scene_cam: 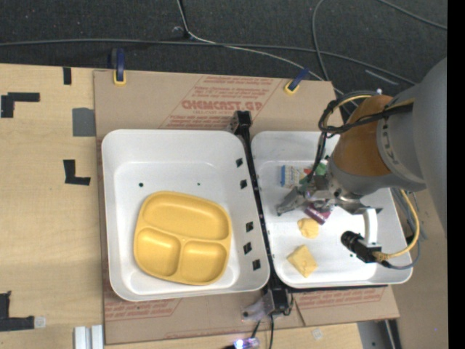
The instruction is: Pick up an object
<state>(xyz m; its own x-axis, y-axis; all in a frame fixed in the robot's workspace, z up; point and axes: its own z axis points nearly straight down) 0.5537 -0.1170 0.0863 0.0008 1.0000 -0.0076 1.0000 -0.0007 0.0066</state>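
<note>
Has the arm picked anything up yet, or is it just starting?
Nothing looks lifted yet. The gripper is down in the right bin, among small items near a purple object. Two yellow chunks lie untouched; the yellow tray sits in the left bin. Grasping and lifting remain.

Arm [378, 147] reached into right bin [392, 271], gripper [301, 195] low over the clutter near its middle. Two yellow chunks [303, 260] lay beside it; yellow divided tray [182, 237] sat in left bin [116, 195].
</note>
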